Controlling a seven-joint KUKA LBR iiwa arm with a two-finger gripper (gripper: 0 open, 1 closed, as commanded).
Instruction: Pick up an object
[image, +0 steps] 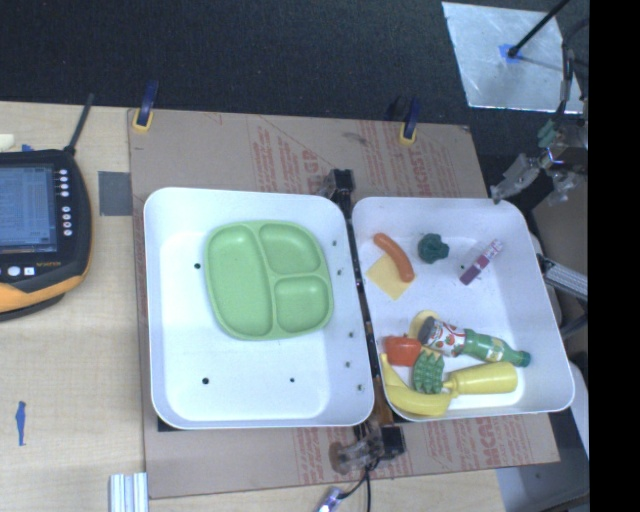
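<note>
Camera view: claw (520, 172) sits at the far right, just past the far right corner of the right bin (520, 300), above the worktop (80, 380) rather than inside the bin. It's small and cluttered at that edge; can't tell how it is set, and nothing is visibly clamped in it or touching it.

Left bin (180, 370): green divided plate (268, 280), three compartments, lying flat in the far half.

Right bin, far half: orange sausage (394, 256) lying diagonally, overlapping a yellow cheese slice (389, 276). Dark green lump (433, 247) just right of the sausage. Small purple item (480, 260) further right, well apart from the rest; too small to tell more.

Right bin, near half, all bunched together: green bottle (470, 344) on its side, red piece (402, 350) left of it, green ridged piece (428, 372) below, yellow bottle (486, 380) lying along the near wall, banana (412, 400) curved at the near left corner, touching the yellow bottle.

Left of the bins: teach pendant (35, 228) on the worktop. Cardboard sheet (300, 150) under both bins, clipped at the far edge.
</note>
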